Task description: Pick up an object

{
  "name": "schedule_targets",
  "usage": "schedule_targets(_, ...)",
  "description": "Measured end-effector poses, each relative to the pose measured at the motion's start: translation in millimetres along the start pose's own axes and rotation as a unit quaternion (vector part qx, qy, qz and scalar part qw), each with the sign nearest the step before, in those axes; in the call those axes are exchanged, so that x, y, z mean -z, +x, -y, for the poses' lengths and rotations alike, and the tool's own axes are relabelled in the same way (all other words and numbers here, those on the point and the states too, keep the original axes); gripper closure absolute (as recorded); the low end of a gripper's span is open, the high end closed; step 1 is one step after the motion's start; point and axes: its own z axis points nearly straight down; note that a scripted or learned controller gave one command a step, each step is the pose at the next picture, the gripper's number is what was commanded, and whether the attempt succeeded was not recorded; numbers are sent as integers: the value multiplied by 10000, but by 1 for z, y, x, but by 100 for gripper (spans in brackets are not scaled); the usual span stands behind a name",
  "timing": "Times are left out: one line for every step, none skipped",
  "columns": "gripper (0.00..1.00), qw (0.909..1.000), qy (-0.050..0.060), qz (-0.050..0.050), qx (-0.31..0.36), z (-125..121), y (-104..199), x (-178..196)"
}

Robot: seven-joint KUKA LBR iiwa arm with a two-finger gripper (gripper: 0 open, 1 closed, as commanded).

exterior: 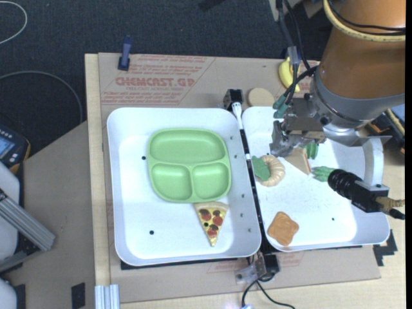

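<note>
My gripper (282, 145) hangs low over the back left part of the right bin (325, 219). Just below and left of it lies a beige ring-shaped pastry with a green piece on it (268, 170). A tan wedge (299, 162) sits right beside the gripper, partly hidden by it. A small green piece (320, 172) lies to the right of the wedge. A brown toast-like piece (282, 228) rests near the bin's front rim. In the left bin (120, 172) are a green divided plate (190, 165) and a toy pizza slice (212, 222).
The grey and orange arm covers the back right of the right bin. Behind the bins, on the board, lie a beige round thing (261, 97) and a yellow thing (287, 73). A blue clip (125, 54) sits at the board's back left.
</note>
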Motion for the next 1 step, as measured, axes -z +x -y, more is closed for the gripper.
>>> schedule_targets(100,10000,0,4,-22,0,-72,-15)
